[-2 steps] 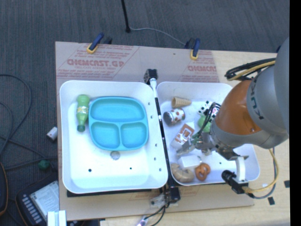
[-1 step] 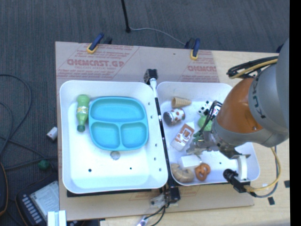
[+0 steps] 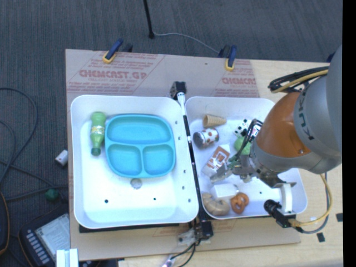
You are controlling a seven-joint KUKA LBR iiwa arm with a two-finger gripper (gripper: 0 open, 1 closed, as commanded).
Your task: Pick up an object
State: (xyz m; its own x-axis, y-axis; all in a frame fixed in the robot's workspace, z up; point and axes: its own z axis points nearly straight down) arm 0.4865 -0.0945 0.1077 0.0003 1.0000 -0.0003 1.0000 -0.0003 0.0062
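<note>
Over the right-hand shallow white bin [image 3: 197,115] the grey arm with the orange band [image 3: 281,132] reaches in from the right, its gripper [image 3: 225,170] low among the clutter near the bin's middle. Gripper state: cannot tell from this view; the wrist body hides most of the tool. No object can be confirmed as held. Nearest candidate for the pick: a small orange-and-white printed packet [image 3: 217,157], just beside the gripper on its upper-left side, long axis running diagonally from lower left to upper right. Just below the gripper lies a flat white block [image 3: 223,192], with a tan bagel-shaped ring [image 3: 216,204] and a small orange pretzel-like toy [image 3: 240,202] beside it at the near wall. Farther up the bin: a brown-and-white cylindrical can [image 3: 205,137] on its side, and a tan ice-cream cone [image 3: 213,120] pointing right. A green rounded piece [image 3: 241,144] sits close against the wrist. Left bin [image 3: 83,166] carries a blue three-compartment tray [image 3: 139,144] and a green bottle [image 3: 98,132] lying alongside its left edge, well apart from the gripper. Judgement: the approach stage is under way; the packet or white block is the likely target, and the crowding makes a miss or a double contact plausible.
</note>
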